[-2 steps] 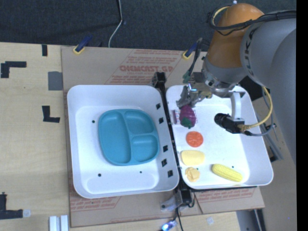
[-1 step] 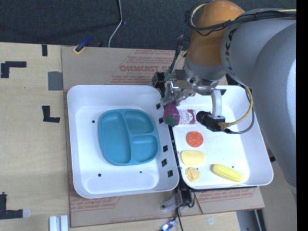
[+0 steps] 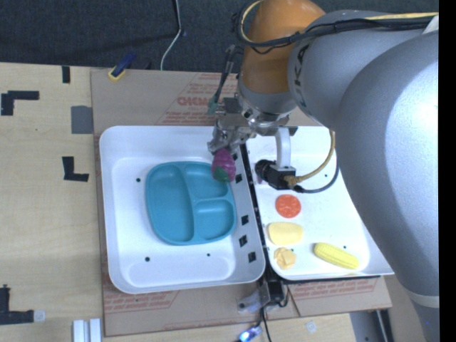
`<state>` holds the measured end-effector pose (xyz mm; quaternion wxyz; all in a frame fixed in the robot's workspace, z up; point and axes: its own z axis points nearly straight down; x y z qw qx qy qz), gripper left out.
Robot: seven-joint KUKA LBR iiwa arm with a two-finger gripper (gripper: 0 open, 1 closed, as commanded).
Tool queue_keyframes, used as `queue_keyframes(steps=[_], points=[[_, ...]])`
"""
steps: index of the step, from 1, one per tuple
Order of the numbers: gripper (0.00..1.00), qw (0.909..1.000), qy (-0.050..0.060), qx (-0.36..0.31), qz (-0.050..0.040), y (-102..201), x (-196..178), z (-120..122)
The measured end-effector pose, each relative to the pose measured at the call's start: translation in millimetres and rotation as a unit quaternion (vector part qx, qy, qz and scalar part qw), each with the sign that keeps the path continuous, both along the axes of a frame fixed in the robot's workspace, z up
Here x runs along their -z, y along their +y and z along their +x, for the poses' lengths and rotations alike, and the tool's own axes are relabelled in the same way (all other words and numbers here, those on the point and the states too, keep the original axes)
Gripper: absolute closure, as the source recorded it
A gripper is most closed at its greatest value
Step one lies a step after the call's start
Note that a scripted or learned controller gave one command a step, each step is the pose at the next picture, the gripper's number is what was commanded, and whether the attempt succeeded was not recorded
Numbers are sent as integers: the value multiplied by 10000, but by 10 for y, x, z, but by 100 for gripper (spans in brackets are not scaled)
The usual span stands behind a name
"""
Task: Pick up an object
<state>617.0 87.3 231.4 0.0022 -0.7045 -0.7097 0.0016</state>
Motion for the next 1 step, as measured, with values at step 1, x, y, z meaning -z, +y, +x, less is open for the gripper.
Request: queue_keyframes(steps=[1], points=[[0,10000,1,21,-11,-37,-3,-1]])
